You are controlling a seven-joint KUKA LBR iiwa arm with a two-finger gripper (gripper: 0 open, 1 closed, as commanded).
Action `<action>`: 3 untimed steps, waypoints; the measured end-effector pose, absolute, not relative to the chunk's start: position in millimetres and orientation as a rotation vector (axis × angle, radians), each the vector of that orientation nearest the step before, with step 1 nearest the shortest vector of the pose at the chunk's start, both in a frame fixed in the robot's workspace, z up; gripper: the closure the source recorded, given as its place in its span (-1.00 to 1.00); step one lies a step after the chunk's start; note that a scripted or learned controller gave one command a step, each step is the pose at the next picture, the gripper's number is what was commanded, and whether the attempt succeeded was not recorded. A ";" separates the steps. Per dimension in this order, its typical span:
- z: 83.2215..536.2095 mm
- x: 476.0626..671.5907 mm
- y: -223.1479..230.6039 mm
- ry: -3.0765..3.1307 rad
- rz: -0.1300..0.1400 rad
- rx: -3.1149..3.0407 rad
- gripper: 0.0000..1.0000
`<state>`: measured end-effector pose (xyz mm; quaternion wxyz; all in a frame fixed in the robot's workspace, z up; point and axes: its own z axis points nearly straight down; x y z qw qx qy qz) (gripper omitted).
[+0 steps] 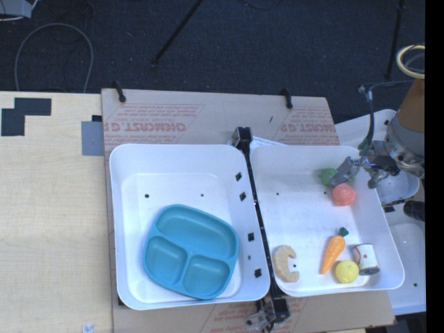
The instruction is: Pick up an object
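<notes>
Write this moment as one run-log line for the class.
hand at right bin far edge | pink ball just below it | carrot, lemon near front | blue tray in left bin

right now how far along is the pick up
Nothing looks picked up yet: the carrot, yellow ball and beige piece all lie in the right bin. The gripper is low at that bin's far right, beside the pink ball and a green item. Grasping and lifting remain.

Plastic on pale wood

Glossy white plastic bins (139, 159); smooth blue plastic tray (190, 251); matt pale wooden bench (48, 220).
</notes>
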<state>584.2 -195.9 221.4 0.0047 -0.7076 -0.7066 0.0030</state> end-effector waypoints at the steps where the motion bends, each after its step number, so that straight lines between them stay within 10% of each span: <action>1: 226.6 586.6 -196.1 -2.221 0.001 -2.221 -1.00; 3: 104.8 573.2 -195.2 -2.215 0.006 -2.216 -1.00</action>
